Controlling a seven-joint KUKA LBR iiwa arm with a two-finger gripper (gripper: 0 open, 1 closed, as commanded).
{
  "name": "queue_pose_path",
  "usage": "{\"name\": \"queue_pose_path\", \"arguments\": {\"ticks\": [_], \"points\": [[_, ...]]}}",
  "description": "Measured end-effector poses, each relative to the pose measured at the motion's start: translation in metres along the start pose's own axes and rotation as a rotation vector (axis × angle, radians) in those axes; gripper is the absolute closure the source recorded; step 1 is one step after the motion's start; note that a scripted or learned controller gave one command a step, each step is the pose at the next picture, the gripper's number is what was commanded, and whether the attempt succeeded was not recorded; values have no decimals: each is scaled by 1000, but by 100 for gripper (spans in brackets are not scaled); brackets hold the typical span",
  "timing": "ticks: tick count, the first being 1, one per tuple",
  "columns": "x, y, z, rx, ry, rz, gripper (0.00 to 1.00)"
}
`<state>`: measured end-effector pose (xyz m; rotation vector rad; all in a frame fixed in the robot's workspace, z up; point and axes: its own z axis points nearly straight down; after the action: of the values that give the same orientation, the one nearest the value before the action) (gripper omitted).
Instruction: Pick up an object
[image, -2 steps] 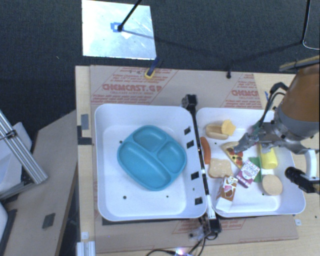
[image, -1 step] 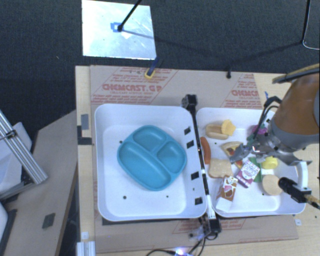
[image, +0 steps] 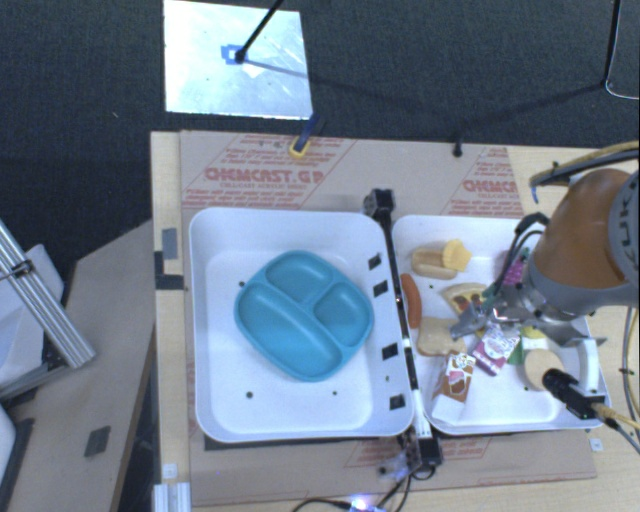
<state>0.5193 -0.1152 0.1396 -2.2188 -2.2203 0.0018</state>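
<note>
hovering low over the right bin (image: 440, 412), your gripper (image: 480, 318) sits among crowded toy food (image: 442, 259), likely seeking one piece, though you cannot tell its grip state.

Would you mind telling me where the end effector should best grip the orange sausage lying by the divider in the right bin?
Probably across the middle of the orange sausage, coming straight down from above. It lies flat and runs lengthwise along the divider, so its narrow width suits a two-finger pinch. The left bin wall sits close beside it, leaving little room on that side.
</note>
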Motion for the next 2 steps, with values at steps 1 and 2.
{"name": "queue_pose_path", "arguments": {"ticks": [1, 2], "points": [[-4, 3, 45, -14, -9, 4, 0], [-6, 7, 31, -28, -15, 5, 100]]}}
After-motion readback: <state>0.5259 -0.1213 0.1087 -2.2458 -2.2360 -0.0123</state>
